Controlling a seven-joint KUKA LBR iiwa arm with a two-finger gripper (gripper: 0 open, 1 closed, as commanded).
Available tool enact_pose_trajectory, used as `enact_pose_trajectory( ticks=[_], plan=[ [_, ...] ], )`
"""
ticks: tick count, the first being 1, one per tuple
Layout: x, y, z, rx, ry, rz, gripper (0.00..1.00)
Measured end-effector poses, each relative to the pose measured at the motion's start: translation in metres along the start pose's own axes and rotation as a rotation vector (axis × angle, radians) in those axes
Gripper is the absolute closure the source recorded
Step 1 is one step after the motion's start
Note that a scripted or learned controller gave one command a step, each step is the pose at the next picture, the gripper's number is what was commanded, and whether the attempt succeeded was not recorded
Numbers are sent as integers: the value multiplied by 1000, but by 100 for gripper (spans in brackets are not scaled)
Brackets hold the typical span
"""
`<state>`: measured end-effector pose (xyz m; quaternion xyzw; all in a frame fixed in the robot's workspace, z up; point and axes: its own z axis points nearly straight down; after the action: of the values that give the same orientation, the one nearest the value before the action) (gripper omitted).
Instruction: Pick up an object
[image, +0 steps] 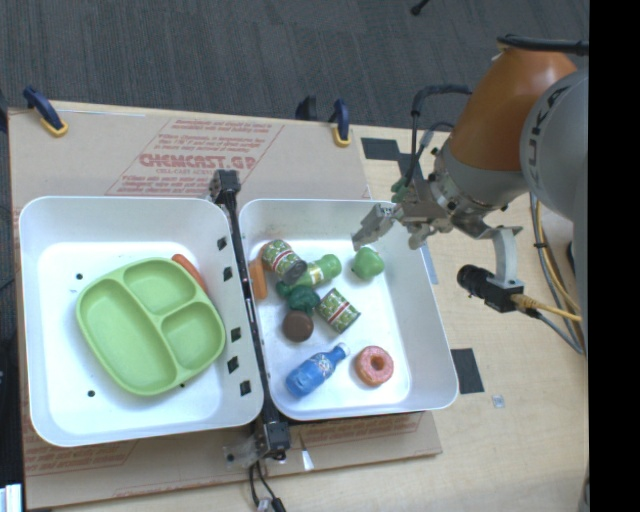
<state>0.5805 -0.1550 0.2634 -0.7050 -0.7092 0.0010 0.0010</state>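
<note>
Here, on the far left, sits the left bin (40, 225). A light green plate (150, 325) with three parts lies in it. An orange thing (188, 270), maybe a carrot, peeks out from under the plate's top right edge.

Next comes the right bin (425, 330), touching the left one along the middle. By its left wall lies another orange thing (258, 281). Just beside that is a small can (284, 261) lying tilted, and a green bottle (324, 270) next to it. A dark green toy (299, 297) sits under them, with a brown round thing (297, 326) below it and a second can (338, 310) to its right. Near the bottom are a blue bottle (315, 371) and a pink donut (374, 366), a little apart. A green ball-like toy (367, 263) sits alone near the top right of the bin.

The gripper (372, 232) hangs just above that green toy, at the bin's top right rim. Its grey fingers (366, 233) point down to the left. They hold nothing, but I cannot tell how wide they are.
</note>
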Motion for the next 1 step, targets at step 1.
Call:
enact_pose_trajectory(
  ticks=[1],
  plan=[
    [-37, -99, 45, 1, -1, 0, 0]
  ],
)
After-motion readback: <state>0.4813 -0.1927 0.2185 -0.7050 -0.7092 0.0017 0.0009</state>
